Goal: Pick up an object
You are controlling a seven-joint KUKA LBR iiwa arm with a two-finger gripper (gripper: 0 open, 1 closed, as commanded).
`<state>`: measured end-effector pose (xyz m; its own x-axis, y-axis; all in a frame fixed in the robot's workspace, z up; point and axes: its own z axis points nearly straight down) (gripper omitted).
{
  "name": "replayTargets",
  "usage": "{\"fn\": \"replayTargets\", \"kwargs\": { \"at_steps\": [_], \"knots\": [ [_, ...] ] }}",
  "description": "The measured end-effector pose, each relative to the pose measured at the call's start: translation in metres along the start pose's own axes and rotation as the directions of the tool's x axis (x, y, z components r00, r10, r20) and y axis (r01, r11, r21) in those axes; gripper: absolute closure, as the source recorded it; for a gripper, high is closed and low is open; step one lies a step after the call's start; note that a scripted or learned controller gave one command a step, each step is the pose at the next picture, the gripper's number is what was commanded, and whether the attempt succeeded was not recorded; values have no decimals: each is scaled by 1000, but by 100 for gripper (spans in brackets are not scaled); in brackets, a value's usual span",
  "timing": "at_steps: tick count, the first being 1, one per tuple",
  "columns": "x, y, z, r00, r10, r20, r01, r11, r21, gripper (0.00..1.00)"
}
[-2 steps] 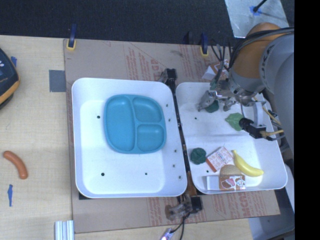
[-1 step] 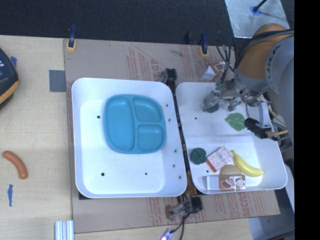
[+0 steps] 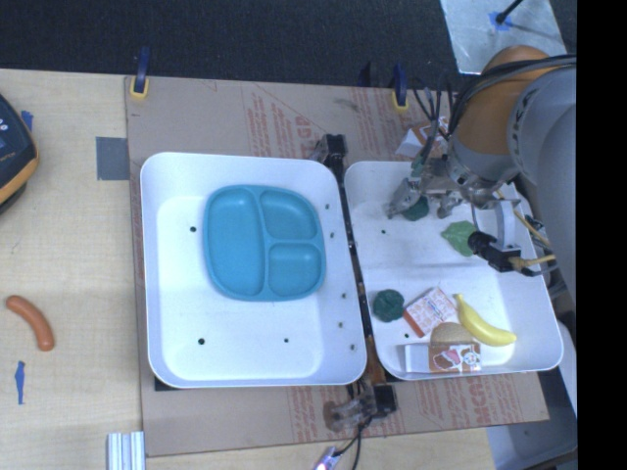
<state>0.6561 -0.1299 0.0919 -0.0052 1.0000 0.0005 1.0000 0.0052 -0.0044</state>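
- Far left of frame, on the bare bench: a sausage (image 3: 30,322), out of play. I leave it.
- Left bin (image 3: 167,262): holds a blue tray (image 3: 265,242), three compartments, nothing in them that I can see.
- Right bin (image 3: 534,346), lower part: dark green lump (image 3: 388,305) near the left wall, then a red-and-white packet (image 3: 431,311), a carton (image 3: 446,355) at the bottom wall, and a banana (image 3: 484,327) leaning on the carton's top right.
- Right bin, upper part: gripper (image 3: 415,202) low over the upper-left corner, a small teal piece (image 3: 415,210) right at its tip; a green leaf (image 3: 459,235) lies apart, lower right of it.
- Fingers: too blurred and cluttered to read; I cannot tell if apart or together, nor whether the teal piece sits between them.
- My judgement: target is the teal piece. To do it well, centre over it, keep off the near bin wall, close fully before lifting, lift straight and slowly.
- Risk: piece is small and may slip out or get nudged into the corner.
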Motion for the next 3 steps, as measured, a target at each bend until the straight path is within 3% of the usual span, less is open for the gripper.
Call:
{"fn": "replayTargets", "kwargs": {
  "at_steps": [1, 2, 3],
  "knots": [
    [-1, 0, -11, 1000, -2, 0, 2, 1000, 2, 100],
    [35, -71, -107, 1000, 1, 0, -1, 1000, -2, 100],
    [96, -72, -126, 1000, -1, 1, 1, 1000, -1, 100]
  ]
}}
